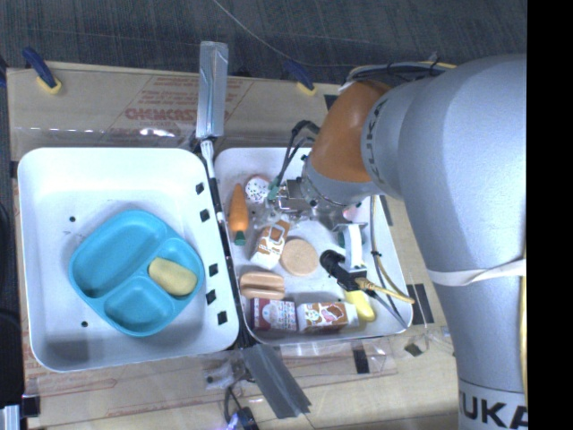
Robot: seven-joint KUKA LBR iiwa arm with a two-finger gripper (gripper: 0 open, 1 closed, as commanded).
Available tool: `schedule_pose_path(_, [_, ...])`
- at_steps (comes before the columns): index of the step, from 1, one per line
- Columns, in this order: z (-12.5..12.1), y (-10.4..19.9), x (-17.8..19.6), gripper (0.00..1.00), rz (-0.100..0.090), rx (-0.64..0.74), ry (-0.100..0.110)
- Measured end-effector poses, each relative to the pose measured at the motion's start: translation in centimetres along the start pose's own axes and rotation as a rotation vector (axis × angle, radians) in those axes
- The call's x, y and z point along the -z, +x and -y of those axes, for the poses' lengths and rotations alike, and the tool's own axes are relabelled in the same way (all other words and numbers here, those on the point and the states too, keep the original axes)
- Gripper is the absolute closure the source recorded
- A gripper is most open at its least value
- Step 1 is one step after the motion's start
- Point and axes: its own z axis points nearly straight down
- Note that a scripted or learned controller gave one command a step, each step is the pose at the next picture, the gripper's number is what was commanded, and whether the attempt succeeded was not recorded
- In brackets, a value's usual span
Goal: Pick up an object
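Carrot [237, 211] lies against right bin's left wall [220, 231].

From a single fixed camera above the bench, we looked down at a slant on both white bins: the left bin [36, 240] filled the left half of the frame, the right bin [394, 325] sat at centre. We stood close enough that the arm [466, 168], entering from the right, bulked across the frame's right third. Dark floor ran along the top edge.
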Motion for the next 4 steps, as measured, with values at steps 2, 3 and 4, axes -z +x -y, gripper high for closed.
schedule_pose_path(2, [1.0, -0.1, -1.5, 0.0, -0.003, 0.073, 0.012])
schedule_pose_path(3, [0.8, -0.1, -0.3, 1.0, -0.003, 0.077, 0.009])
schedule_pose_path(4, [-2.7, 9.1, 9.0, 1.0, -0.005, 0.06, 0.001])
